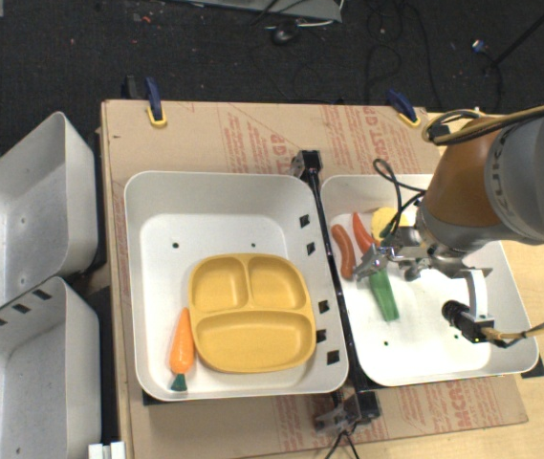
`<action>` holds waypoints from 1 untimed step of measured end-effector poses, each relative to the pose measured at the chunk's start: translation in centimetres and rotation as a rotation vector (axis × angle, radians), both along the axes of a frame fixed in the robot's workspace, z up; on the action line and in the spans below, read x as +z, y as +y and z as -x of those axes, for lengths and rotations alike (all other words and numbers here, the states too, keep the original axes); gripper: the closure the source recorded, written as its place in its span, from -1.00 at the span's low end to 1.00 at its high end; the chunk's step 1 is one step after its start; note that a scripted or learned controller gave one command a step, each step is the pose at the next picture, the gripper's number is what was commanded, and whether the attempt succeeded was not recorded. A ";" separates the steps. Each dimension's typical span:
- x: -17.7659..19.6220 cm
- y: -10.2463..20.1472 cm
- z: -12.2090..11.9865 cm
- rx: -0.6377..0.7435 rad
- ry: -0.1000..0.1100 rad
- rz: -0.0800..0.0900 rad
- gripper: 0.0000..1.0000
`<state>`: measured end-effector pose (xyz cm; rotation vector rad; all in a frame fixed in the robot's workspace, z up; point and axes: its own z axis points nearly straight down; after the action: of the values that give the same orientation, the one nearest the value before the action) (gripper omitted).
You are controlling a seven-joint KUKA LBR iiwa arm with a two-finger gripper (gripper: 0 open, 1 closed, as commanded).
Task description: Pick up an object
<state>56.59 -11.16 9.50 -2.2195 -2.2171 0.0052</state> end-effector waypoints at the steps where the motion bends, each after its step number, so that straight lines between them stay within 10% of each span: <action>1: 1.3 0.0 -0.2 -0.001 -0.006 0.001 1.00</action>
<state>56.76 -11.20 10.85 -2.2245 -2.2187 -0.0004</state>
